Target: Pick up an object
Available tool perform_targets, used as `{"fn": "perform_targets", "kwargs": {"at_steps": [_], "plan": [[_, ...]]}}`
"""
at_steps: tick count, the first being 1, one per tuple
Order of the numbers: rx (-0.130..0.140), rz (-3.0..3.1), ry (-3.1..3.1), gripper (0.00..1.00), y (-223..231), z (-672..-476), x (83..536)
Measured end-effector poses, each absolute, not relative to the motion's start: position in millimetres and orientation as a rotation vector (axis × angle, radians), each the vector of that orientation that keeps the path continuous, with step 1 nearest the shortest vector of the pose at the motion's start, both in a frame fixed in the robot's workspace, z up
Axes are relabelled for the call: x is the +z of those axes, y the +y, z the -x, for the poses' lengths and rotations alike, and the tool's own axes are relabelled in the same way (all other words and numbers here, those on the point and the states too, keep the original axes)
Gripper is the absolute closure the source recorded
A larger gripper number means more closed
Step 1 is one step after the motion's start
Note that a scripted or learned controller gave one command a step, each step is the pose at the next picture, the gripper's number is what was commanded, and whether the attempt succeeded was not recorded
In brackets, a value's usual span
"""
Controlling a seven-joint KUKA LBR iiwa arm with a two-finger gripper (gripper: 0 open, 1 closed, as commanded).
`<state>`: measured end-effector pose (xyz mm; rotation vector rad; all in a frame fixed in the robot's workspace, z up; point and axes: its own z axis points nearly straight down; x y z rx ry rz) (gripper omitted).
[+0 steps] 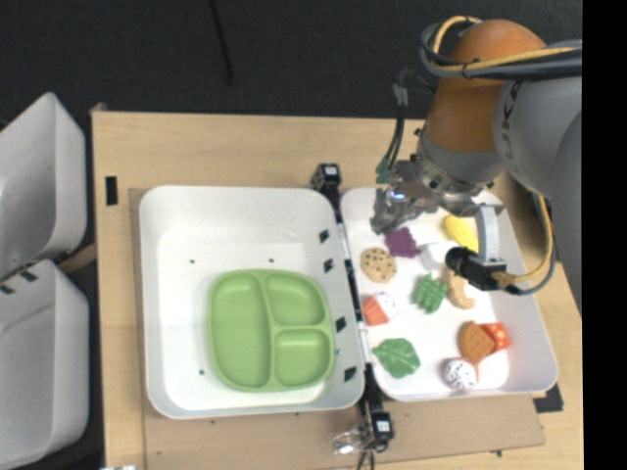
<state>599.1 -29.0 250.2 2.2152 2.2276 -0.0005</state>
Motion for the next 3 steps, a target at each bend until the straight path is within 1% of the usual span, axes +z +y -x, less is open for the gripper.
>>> {"fn": "perform_targets", "kwargs": {"at_steps": [1, 2, 3], "plan": [[0.000, -2.215, 2.228, 1.00, 8.6, -622.9, 249.7], [-0.001, -2.214, 2.229, 1.00, 59.8, -636.0, 248.1], [-0.003, -2.218, 2.224, 1.00, 67.9, -646.4, 235.0]]}}
